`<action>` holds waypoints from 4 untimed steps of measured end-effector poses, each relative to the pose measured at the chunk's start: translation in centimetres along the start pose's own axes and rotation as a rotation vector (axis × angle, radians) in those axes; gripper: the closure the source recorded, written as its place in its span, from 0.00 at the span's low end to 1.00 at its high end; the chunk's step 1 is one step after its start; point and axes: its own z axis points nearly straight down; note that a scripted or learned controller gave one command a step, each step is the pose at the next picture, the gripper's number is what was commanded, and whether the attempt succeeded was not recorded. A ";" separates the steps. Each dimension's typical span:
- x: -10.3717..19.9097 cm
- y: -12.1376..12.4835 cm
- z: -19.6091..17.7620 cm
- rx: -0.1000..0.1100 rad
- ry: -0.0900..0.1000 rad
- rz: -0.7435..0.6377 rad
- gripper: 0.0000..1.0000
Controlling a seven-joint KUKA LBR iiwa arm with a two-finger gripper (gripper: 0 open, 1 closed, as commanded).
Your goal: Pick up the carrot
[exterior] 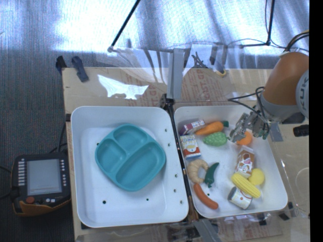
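Note:
The carrot (210,128), orange with a green top pointing right, lies near the back of the right bin (280,185), between a purple can (192,126) and a green lumpy toy (216,139). My gripper (244,132) hangs over the bin's back right part, about a hand's width right of the carrot and apart from it. Its fingers look open with nothing between them. A small orange piece (246,140) lies just under and beside the fingertips.
The right bin also holds a small carton (189,146), a croissant (198,168), a green pepper (211,173), a sausage (206,196), corn (246,184), a lemon (257,176) and a white can (239,198). A teal divided plate (130,156) lies in the left bin (86,130).

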 end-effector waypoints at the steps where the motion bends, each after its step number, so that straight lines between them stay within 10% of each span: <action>1: 3.7 5.4 -5.2 0.000 0.002 0.107 1.00; 2: 5.7 -3.1 1.3 0.002 0.007 -0.025 1.00; 3: 5.6 -3.1 1.2 0.002 0.005 -0.025 0.00; 4: 0.3 0.0 1.3 0.001 0.006 -0.081 0.00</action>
